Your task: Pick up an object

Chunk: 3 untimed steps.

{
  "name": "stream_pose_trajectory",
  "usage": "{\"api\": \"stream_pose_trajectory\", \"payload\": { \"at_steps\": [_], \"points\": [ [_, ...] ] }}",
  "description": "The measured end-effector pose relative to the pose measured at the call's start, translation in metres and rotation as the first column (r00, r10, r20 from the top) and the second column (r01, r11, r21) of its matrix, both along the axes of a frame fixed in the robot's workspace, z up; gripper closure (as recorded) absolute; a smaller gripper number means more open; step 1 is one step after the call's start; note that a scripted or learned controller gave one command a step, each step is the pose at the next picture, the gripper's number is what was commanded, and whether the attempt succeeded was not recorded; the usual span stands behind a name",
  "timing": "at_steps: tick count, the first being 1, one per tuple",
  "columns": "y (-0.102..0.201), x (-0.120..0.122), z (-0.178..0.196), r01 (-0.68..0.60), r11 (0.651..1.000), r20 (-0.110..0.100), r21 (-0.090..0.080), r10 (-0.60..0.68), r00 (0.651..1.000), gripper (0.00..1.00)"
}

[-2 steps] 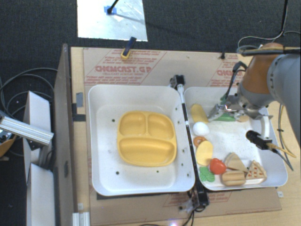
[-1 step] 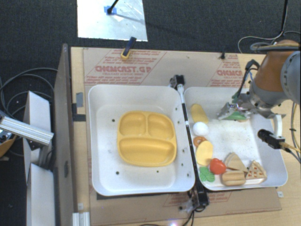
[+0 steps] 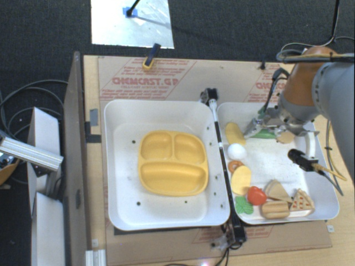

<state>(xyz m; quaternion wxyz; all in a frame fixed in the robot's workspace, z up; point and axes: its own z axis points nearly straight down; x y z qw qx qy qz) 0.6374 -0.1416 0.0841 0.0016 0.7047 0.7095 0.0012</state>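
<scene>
A green toy piece (image 3: 270,132), flat and partly hidden, lies at the back of the right bin (image 3: 327,204), directly under the hand (image 3: 265,124). The hand is lowered onto it, though I cannot tell whether it grips. A yellow divided plate (image 3: 172,162) sits in the left bin (image 3: 119,148).

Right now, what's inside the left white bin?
The left bin holds one yellow divided tray, lying flat near its middle, with three compartments that look bare. Small dark spots mark the bin floor. Whatever lies under the tray is covered.
</scene>
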Motion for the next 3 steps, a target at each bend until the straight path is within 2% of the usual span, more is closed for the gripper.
{"api": "stream_pose_trajectory", "payload": {
  "at_steps": [1, 2, 3],
  "points": [
    [0.038, -0.077, 0.000, 0.006, 1.000, -0.010, 0.003, -0.006, 1.000, 1.00],
    [0.083, -0.016, 0.143, -0.005, 1.000, 0.016, 0.000, 0.005, 1.000, 1.00],
    [0.154, -0.060, 0.132, -0.004, 1.000, -0.005, 0.003, 0.004, 1.000, 1.00]
  ]
}}
